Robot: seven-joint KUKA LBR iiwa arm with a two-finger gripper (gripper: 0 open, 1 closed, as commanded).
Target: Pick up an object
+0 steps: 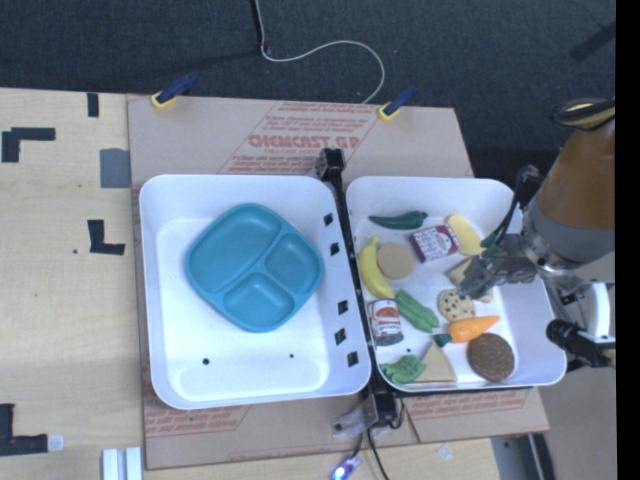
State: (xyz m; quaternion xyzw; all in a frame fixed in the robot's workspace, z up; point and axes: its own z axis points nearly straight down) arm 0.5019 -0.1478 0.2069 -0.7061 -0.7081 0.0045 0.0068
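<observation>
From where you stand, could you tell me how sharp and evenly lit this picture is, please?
Camera view: light is even and soft, with faint shadows along the left bin walls and no glare on the blue divided plate. The small food items in the right bin are slightly soft, and the hand is dark and hard to make out.

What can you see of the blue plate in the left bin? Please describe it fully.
The blue plate is a rounded square tray with three compartments, and it looks like plastic. It lies flat, turned at an angle, on the floor of the left white bin, toward the far side. Nothing lies on it.
</observation>
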